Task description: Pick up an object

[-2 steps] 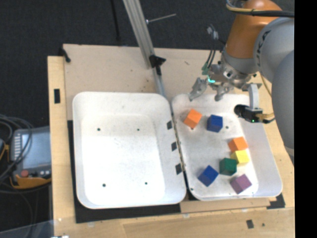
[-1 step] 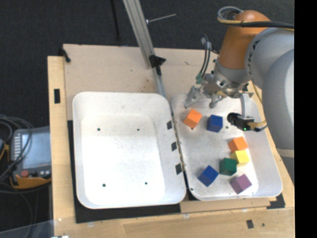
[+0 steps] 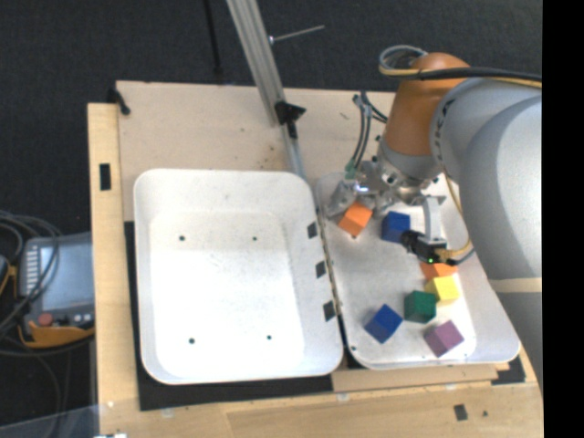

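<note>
- Hanging just under the gripper (image 3: 351, 203) is an orange cube (image 3: 356, 218), tilted on a corner near the top-left of the right bin (image 3: 484, 336). It looks pinched between the fingers, so I'd call the claw clenched on it, though the view is small and I can't swear it's off the floor of the bin.
- Doing this step well, as I see it: lift straight up and slow, no sideways swing. The cube sits skewed in the grip, so a jerk could twist it loose. I'd also mind the bin wall right beside it on the left.
- Just to the right of it is a blue cube (image 3: 395, 225), close enough to get nudged if the wrist swings that way.
- Further down the same bin: a yellow cube (image 3: 446, 287) with something orange just above it, a green cube (image 3: 421, 306), a second blue cube (image 3: 383, 323) and a purple cube (image 3: 444, 337), all loosely clustered and well clear of the grasp.
- The left bin (image 3: 164, 199) sits touching or nearly touching the right one along the middle.
- Both rest on a tan bench (image 3: 182, 117), with a metal rail (image 3: 260, 53) slanting in from the top.
- Off to the left there's a handheld pendant (image 3: 55, 281) with cables, over dark flooring.
</note>
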